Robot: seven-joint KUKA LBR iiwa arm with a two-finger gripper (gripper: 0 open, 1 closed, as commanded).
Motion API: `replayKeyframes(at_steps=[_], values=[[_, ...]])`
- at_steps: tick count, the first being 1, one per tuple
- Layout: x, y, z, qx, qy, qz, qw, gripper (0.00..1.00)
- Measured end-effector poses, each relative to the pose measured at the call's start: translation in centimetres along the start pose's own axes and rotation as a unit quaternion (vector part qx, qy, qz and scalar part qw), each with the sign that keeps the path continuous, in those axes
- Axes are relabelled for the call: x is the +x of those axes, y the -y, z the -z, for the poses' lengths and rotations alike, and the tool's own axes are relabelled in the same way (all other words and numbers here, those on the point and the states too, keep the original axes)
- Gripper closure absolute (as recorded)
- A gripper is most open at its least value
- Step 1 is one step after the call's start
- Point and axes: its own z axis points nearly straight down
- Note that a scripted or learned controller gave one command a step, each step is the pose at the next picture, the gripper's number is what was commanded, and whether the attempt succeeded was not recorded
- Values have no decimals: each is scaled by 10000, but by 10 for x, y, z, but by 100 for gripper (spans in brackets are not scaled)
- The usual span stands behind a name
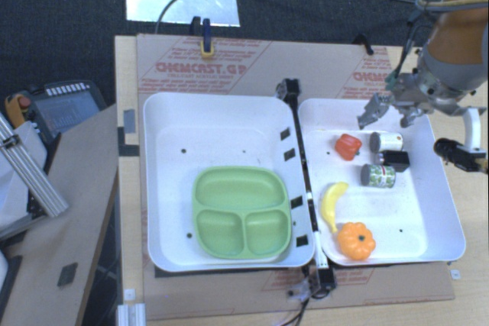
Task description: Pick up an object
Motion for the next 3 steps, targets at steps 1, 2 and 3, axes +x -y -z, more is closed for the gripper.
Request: replayKeyframes(at_steps=[1,2,3], values=[[0,-2,6,-54,8,10,10000,0],[1,-3,-35,-40,7,3,10000,0],[6,-9,-79,-38,6,14,10000,0]])
